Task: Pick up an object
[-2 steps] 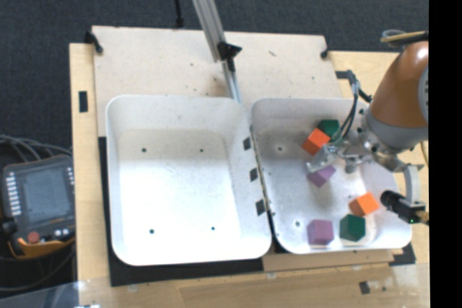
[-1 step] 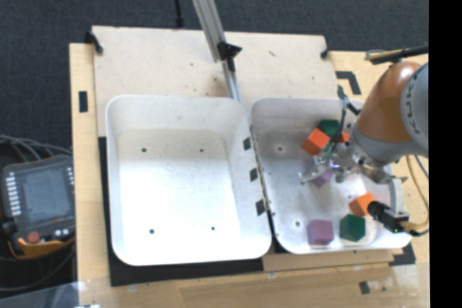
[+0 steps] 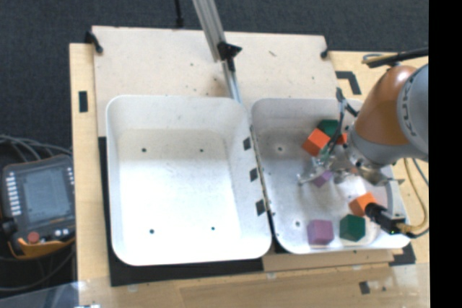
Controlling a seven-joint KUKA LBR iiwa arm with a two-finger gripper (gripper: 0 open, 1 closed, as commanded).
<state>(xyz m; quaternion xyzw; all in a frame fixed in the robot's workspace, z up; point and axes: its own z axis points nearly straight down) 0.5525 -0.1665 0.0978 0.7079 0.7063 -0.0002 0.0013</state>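
Note:
My gripper point(image 3: 318, 172) hangs low inside the right bin point(image 3: 281, 155), near its middle, coming off the grey arm with the orange band point(image 3: 386, 108). A small purple piece point(image 3: 324, 177) lies right at the gripper's tip; whether it is gripped I cannot tell. Just behind the gripper sit an orange block point(image 3: 315, 142) and a dark green block point(image 3: 329, 128), touching each other. Toward the front of the bin lie a purple cube point(image 3: 320, 231), a green cube point(image 3: 352, 228) and a second orange block point(image 3: 362, 203).
The left bin point(image 3: 115, 155) stands beside the right one, their walls meeting at mid-view. A slanted aluminium pole point(image 3: 206, 7) rises from the back of the bench. A control pendant point(image 3: 40, 202) sits off the bench at far left.

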